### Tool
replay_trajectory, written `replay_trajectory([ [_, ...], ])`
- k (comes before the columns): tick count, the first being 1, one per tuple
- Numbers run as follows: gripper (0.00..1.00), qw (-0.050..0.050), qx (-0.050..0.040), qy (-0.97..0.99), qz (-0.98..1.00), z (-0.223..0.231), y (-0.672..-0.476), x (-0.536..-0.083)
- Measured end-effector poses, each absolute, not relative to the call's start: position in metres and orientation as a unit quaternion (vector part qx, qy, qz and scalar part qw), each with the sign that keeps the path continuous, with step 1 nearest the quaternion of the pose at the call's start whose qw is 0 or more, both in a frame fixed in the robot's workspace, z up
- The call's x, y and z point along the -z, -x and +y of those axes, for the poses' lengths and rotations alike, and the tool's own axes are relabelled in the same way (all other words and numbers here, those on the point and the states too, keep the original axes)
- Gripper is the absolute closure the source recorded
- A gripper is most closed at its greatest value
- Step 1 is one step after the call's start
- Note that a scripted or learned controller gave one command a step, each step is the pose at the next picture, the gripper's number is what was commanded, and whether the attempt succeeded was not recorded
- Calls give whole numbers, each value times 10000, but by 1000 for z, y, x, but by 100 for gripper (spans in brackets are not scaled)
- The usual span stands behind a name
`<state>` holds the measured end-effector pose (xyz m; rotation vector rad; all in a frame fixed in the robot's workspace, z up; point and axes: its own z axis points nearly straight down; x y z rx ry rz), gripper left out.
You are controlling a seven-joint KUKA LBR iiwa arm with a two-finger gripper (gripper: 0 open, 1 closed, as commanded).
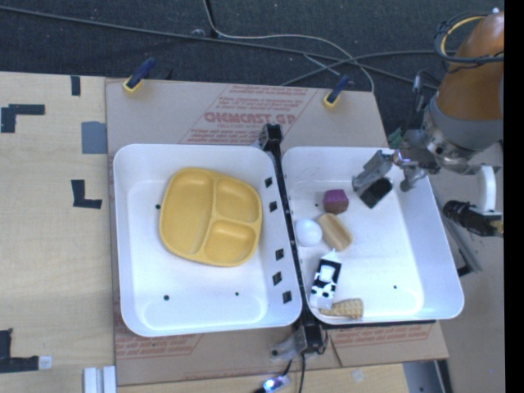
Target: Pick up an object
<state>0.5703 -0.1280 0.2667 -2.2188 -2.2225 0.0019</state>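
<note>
Five small things lie in the right bin, all crowded toward its left wall. Nearest is a waffle cone piece, tan and cross-hatched, lying flat against the bin's near rim. Just beyond it sits a black-and-white patterned block, tilted, close to the black divider between the bins. Farther in, a white ball touches a tan oblong piece (it looks like a bread roll). A purple block stands just behind that pair, a little apart from them.

The right half of this bin's floor is bare white, giving open room from the near rim to the far one. The hand hangs over the far right part of the bin, near the purple block but apart from it. Nothing can be seen in its grasp, and whether it is wide or narrow cannot be told.

The left bin carries a yellow divided plate, lying flat with free floor on its near side. Both bins rest on a cardboard sheet on the desk.
</note>
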Motion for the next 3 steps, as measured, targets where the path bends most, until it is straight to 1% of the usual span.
replay_trajectory([
  [1, 0, 18, -22, 7069, -7073, -129, -577, -220],
  [2, 0, 30, -25, 7067, -7076, -121, -574, -157],
  [3, 0, 7, -19, 7067, -7075, -116, -580, -99],
])
